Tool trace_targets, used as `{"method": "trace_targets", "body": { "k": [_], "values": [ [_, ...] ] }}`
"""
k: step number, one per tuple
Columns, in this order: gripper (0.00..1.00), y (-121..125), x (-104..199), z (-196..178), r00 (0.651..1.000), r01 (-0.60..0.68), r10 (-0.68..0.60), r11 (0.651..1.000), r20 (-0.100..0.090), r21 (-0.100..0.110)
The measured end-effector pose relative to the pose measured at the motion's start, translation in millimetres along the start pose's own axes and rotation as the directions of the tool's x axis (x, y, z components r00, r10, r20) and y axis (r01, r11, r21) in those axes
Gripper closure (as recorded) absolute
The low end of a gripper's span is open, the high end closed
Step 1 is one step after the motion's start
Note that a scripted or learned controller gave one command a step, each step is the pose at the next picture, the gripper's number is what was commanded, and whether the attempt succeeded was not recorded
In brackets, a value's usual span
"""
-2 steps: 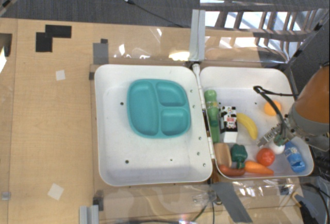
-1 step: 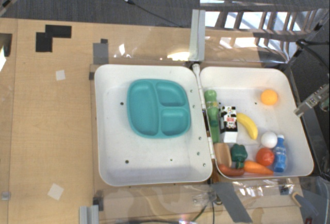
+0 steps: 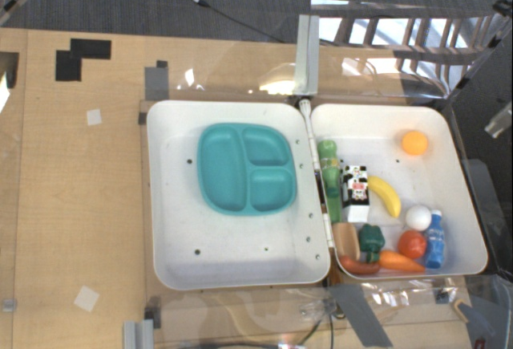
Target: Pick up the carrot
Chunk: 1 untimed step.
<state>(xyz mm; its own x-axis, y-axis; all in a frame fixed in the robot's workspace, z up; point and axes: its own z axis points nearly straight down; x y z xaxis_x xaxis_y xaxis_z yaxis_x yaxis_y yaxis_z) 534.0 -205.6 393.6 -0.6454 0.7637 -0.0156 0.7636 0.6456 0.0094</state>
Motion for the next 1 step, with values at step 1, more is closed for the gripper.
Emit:
{"method": "trace_targets", "body": {
  "k": [1],
  "values": [
    [1.0,-34.7,28.0,-62.8,0.941,0.338,-0.338,0.941,-0.001,0.001]
  ]
}}
